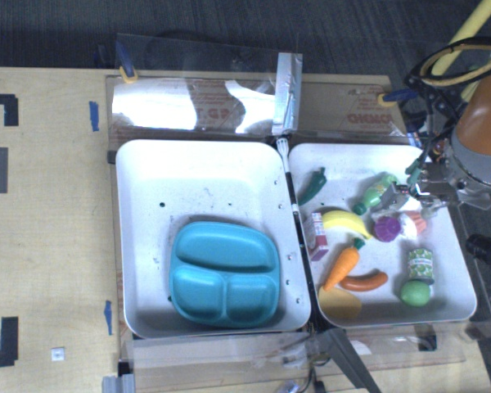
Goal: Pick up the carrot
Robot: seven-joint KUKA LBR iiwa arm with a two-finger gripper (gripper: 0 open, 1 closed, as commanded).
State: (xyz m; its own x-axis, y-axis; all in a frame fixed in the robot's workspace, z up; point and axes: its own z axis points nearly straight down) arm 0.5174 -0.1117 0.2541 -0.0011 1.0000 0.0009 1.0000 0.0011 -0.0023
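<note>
The carrot (341,267) lies in the right bin (462,301), near the wall that this bin shares with the left bin (139,219). It is tilted, with its green top pointing up toward the banana (344,222) and its thin orange tip pointing down toward a flat tan piece (340,303) just below it. Nothing is touching the carrot from above.

A red sausage (364,282) lies just beside the carrot, on the side away from the shared wall, and the two look like they touch. The banana is just above the carrot's green top. A purple thing (386,229) sits next to the banana, a little farther from the carrot. A small box with red print (317,234) stands between the carrot and the shared wall, a bit higher up. A dark green pepper (312,187) lies well above the carrot, near the top of the bin. A green jar with a label (420,264) and a green ball (415,293) sit past the sausage, well apart from the carrot.

The tool (417,188) is up near the top right part of the bin, well apart from the carrot, close to a light green thing (376,191). It is too dark and blurry there to tell how the tool is set.

A big blue tray (225,273) with three hollow parts lies in the left bin, across the shared wall from the carrot. Both bins rest on a light wood surface (41,219).
</note>
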